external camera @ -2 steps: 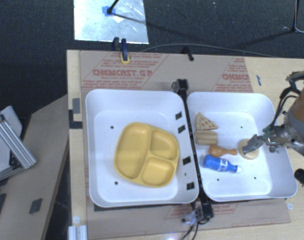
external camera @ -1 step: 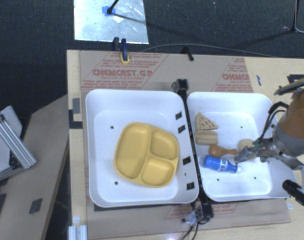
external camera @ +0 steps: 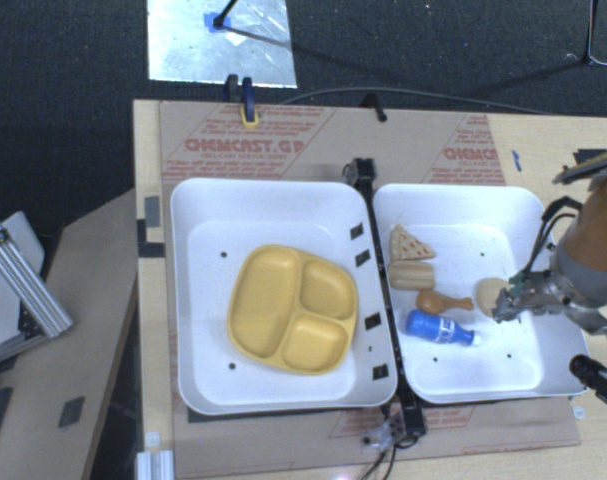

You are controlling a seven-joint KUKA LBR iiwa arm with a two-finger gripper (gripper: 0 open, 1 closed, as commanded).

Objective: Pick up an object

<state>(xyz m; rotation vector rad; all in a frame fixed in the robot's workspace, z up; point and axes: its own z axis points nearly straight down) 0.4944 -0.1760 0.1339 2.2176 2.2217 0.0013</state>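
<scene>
Here, at the frame's right, the gripper [external camera: 505,308], its opening impossible to judge, hovers beside a tan round object [external camera: 488,292], which could skid away if nudged.

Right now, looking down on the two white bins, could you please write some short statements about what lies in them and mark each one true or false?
1. The yellow divided plastic tray lies in the left white bin. True.
2. The blue plastic bottle stands upright. False: it lies on its side.
3. The tan wedge-shaped slice is in the right white bin. True.
4. The gripper is over the left bin. False: it is in the right bin.
</scene>
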